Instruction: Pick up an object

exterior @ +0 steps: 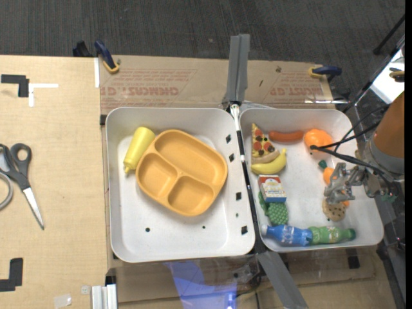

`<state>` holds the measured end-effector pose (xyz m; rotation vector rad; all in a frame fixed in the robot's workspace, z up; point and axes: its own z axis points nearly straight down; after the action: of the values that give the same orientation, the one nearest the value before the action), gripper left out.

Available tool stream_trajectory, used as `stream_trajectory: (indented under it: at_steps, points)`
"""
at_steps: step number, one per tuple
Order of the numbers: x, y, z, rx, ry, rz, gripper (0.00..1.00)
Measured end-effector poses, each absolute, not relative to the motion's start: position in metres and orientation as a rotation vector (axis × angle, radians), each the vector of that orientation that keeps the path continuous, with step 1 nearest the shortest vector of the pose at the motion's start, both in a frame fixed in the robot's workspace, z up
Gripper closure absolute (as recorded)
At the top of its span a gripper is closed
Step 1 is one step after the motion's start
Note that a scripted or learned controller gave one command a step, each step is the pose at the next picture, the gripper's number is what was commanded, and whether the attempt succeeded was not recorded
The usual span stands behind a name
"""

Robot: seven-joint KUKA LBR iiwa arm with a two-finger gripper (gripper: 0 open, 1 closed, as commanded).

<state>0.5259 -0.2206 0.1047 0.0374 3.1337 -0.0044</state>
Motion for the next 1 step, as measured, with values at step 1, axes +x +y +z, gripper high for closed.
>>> stream_trajectory:
  at_steps: [1]
  points:
    - [0.5278, -0.2197, 0.1147, 0.032, 3.129, -0.007, 1.00]
